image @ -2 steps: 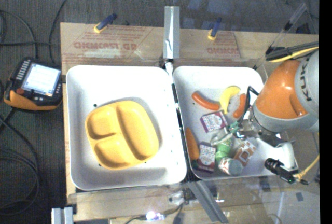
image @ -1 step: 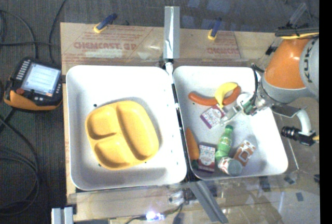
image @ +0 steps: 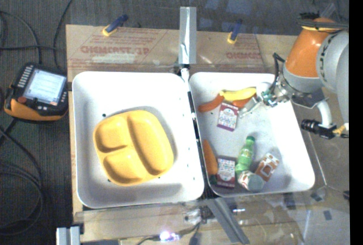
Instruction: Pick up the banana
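The yellow banana (image: 239, 93) lies near the back of the right bin (image: 295, 130), curved and resting flat among other items. My gripper (image: 253, 104) reaches in from the right and sits low, just to the right of the banana's right end and slightly in front of it. Nothing can be made out held in it. A reddish-orange item (image: 244, 102) lies right under the banana, beside the gripper tip.
The right bin also holds an orange sausage-like piece (image: 210, 104), a purple carton (image: 227, 116), a green bottle (image: 245, 153), a carrot (image: 210, 157), a second carton (image: 226, 172) and a snack pack (image: 267, 165). A yellow divided plate (image: 134, 146) sits in the left bin (image: 85, 102).
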Motion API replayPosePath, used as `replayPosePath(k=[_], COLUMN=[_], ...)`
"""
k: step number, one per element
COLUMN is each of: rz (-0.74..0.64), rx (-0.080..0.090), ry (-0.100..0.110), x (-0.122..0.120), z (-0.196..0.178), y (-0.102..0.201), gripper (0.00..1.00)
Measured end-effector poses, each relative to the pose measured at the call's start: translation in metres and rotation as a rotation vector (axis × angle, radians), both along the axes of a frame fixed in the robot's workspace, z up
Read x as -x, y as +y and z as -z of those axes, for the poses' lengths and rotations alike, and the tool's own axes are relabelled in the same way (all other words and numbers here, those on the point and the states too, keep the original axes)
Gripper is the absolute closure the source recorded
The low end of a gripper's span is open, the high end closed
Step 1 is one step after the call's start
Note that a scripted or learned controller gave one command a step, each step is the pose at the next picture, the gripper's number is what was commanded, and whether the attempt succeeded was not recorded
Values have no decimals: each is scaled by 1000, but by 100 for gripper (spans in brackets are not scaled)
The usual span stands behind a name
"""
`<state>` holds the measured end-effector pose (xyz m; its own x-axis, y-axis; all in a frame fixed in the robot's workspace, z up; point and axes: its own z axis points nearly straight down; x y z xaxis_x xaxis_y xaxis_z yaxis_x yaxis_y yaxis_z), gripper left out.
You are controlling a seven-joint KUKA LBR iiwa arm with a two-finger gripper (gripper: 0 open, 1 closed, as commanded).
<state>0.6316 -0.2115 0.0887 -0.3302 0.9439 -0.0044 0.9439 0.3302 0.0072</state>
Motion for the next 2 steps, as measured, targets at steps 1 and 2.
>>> replayPosePath(k=[1,2], rz=[1,76], rx=[-6,11], ry=[11,45], x=[-5,-27], z=[-7,1], y=[-7,11], gripper=[0,0])
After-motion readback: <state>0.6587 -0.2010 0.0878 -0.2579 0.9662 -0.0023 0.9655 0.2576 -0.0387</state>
